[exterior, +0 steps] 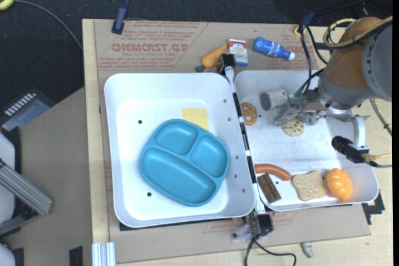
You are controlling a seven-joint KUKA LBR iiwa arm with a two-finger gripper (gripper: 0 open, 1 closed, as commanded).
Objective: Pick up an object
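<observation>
The gripper (293, 114) crowds the cookie (292, 128); claw state I cannot tell, and it may nudge it aside.

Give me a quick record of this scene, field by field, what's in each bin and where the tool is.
left bin: blue divided plate, yellow cheese slice
right bin: pretzel, cookie, grey cylinder, sausage, chocolate bar, bread slice, orange pumpkin-like toy
behind the bins: blue bottle, small carton
tool: low over the right bin, just above the cookie
grip: cannot tell
</observation>
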